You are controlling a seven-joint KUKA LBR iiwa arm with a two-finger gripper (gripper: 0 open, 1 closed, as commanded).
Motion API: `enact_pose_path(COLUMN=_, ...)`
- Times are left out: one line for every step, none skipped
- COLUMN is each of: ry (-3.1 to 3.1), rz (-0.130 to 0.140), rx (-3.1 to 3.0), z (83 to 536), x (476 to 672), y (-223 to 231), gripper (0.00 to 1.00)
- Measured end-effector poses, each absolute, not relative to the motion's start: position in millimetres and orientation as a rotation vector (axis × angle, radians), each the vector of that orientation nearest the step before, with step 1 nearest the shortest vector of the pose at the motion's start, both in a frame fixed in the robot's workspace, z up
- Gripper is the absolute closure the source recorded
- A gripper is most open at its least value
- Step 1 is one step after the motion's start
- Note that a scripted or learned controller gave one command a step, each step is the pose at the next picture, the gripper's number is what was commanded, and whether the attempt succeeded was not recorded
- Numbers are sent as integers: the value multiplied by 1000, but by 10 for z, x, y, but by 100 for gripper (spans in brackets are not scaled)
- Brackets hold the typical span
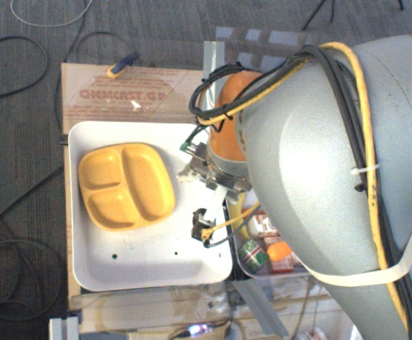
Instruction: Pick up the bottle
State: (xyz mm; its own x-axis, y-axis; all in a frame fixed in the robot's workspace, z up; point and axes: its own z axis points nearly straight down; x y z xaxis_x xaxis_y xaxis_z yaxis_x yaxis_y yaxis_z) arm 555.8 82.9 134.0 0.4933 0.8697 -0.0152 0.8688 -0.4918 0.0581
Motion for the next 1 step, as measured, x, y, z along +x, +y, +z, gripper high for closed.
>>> enact_pose_path(ry=1495, rz=30, rx=2694, z=1339, x=5566, y=831, gripper=0)
